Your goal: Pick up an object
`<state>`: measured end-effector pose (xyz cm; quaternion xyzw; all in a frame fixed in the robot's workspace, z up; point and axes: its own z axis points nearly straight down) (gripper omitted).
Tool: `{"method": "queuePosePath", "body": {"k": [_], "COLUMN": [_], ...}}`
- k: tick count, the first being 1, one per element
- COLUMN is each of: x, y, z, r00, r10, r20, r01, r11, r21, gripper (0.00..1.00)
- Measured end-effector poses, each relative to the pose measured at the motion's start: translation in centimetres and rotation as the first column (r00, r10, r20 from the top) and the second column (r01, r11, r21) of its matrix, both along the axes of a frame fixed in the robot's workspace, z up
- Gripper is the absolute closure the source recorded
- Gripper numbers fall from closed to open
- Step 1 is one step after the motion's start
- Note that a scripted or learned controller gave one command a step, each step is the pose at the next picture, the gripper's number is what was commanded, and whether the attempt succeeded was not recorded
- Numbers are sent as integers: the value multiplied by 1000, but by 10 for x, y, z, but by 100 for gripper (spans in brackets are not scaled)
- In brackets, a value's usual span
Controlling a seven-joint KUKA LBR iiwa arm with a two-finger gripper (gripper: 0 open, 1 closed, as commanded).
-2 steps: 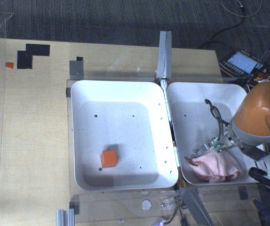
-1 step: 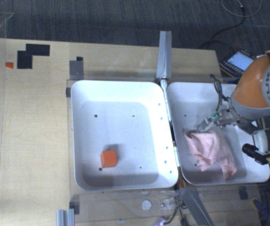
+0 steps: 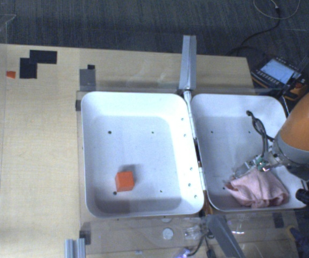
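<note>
A: Where the arm [image 3: 305,130] comes in from the right, you have its tool [image 3: 255,164] low in the right bin [image 3: 224,117], just above a pink cloth [image 3: 258,189].

B: Is the tool clamped on that cloth?

A: You cannot tell from this view. The tip is small and partly hidden by cables [image 3: 258,125], so whether it is apart or together is unclear. It sits at the cloth's upper edge, touching or nearly so.

B: And where does the cloth lie?

A: You will find it crumpled on the floor of the right bin, near the front wall and towards the right corner.

B: Anything else you could pick?

A: An orange block [image 3: 125,181] rests in the left bin [image 3: 127,112], towards its front left, well apart from the tool. The two bins stand side by side on the table [image 3: 36,160], touching along their inner rims.

B: What else is on the table?

A: At the far left you can see black flat shapes [image 3: 35,63] and a small orange mark [image 3: 11,74] beside them. A grey post [image 3: 188,63] stands behind the joint of the bins.
</note>
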<state>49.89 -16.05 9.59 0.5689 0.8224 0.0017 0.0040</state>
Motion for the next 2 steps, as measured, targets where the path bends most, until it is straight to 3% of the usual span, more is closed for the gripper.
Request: {"method": "queuePosePath", "body": {"k": [1, 2], "x": [-9, 62], "y": [33, 63], "z": [89, -6], "r00": [999, 999], "r10": [-33, 48], "r20": [0, 8], "r01": [33, -48], "r11": [999, 999], "r21": [1, -1], "gripper": [0, 0]}}
